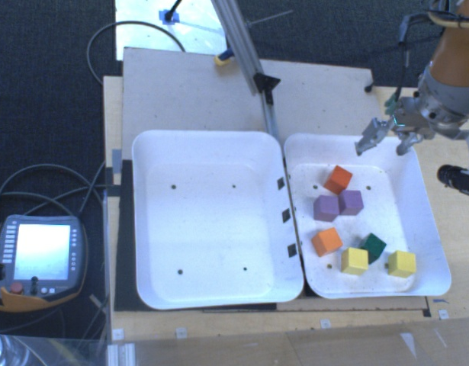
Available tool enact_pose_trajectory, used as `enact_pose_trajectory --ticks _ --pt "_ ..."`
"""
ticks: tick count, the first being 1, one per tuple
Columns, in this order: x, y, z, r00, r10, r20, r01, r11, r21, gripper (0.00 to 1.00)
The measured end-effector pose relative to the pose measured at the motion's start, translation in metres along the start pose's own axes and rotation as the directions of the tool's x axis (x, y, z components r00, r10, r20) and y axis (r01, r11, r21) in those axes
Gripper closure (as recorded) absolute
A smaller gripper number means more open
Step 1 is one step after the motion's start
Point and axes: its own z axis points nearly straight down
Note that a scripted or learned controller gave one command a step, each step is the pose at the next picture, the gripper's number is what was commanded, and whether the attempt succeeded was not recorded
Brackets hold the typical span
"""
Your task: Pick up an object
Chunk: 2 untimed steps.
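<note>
Several small blocks lie in the right bin (425, 204): an orange one (338, 179) at the top, two purple ones (326, 207) (351, 202) touching below it, another orange one (326, 241), a dark green one (373, 245), and two yellow ones (354, 261) (402, 263) near the front. My gripper (387, 138) hangs above the bin's far rim, up and to the right of the top orange block. Its two fingers (369, 136) are spread apart with nothing between them.
The left bin (211, 219) sits beside the right one, with a row of black clips (286, 215) along the shared edge. A slanted metal pole (238, 33) crosses the back of the bench. A teach pendant (37, 261) lies on the floor at left.
</note>
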Motion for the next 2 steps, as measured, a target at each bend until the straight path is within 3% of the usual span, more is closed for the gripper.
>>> enact_pose_trajectory --ticks 1,2 --pt "0.000 0.000 0.000 1.000 0.000 0.000 0.000 1.000 0.000 0.00" --pt "-0.005 -0.002 0.061 1.000 0.004 0.000 -0.004 1.000 0.005 0.00"
